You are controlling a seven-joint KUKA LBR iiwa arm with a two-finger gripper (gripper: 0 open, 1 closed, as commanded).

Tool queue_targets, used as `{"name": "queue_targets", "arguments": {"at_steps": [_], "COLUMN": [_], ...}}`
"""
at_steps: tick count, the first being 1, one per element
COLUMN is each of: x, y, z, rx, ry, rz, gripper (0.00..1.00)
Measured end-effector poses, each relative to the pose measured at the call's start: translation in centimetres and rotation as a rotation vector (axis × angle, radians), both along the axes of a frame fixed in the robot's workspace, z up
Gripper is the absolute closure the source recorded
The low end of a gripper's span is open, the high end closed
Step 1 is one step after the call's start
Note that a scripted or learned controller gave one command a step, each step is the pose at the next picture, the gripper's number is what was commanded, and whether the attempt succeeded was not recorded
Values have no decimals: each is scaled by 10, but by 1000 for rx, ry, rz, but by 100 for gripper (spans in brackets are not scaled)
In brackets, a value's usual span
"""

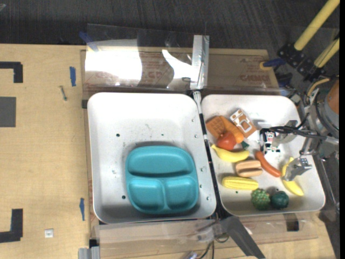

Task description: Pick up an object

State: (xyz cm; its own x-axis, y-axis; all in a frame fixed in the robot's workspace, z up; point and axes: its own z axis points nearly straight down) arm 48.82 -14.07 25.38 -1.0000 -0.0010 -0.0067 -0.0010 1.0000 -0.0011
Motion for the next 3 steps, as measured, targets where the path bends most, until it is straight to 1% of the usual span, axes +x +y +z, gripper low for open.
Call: {"name": "queue_targets", "arguments": {"at_steps": [1,2,3], "x": [20,33,51], "y": [-55,-49,-46], "z": [-133,-144,-166], "rx": [2,-2,0], "ry": [7,-4,-1], "rz": [-13,-38,-222], "gripper": [0,0,0]}}
